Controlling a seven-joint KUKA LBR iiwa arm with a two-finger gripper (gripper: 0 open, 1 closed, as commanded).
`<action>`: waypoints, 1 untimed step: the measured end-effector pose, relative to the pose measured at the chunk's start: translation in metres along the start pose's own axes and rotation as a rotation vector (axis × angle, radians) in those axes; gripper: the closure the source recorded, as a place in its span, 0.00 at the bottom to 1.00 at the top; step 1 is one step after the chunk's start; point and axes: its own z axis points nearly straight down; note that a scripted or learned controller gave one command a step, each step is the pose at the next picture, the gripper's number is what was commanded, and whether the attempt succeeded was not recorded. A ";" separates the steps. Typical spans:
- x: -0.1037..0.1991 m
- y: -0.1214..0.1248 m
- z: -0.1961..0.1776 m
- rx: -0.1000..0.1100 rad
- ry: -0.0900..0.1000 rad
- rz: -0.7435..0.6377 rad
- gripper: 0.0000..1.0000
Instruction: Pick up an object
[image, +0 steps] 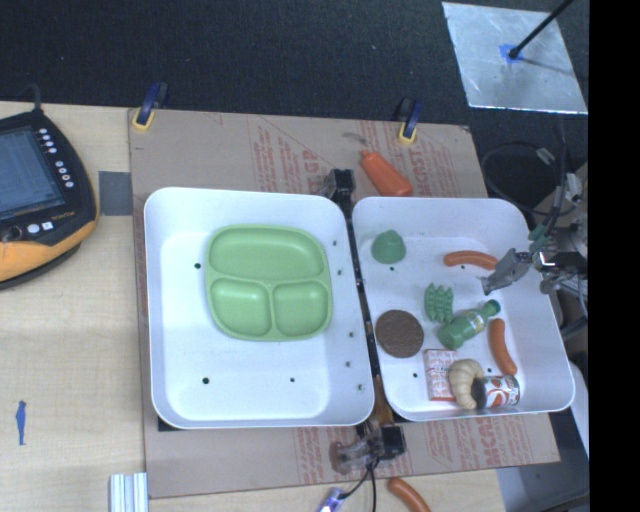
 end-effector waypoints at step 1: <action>0.030 0.012 0.110 0.003 0.000 -0.002 0.00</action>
